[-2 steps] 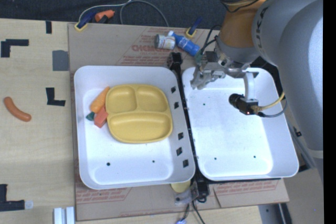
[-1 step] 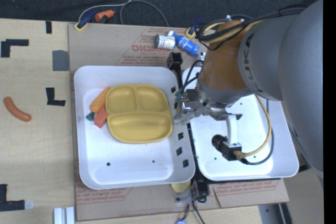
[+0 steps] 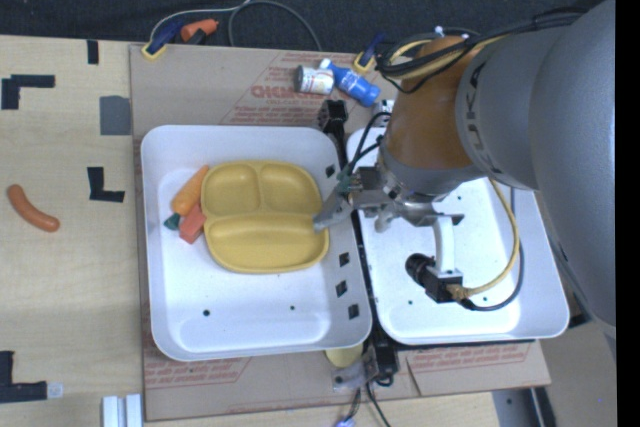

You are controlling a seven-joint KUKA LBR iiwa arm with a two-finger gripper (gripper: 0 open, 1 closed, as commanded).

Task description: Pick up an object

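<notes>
Inspecting the gripper [image 3: 328,212], we find its slender fingertips drawn together at the right edge of the yellow divided plate [image 3: 262,215], with nothing visibly between them. The plate lies immediately to the gripper's left in the left bin [image 3: 165,315], its long axis running away from the fingers (roughly level across the view). Beyond the plate, farther from the gripper, an orange carrot piece [image 3: 187,191] touches the plate's far rim.
</notes>
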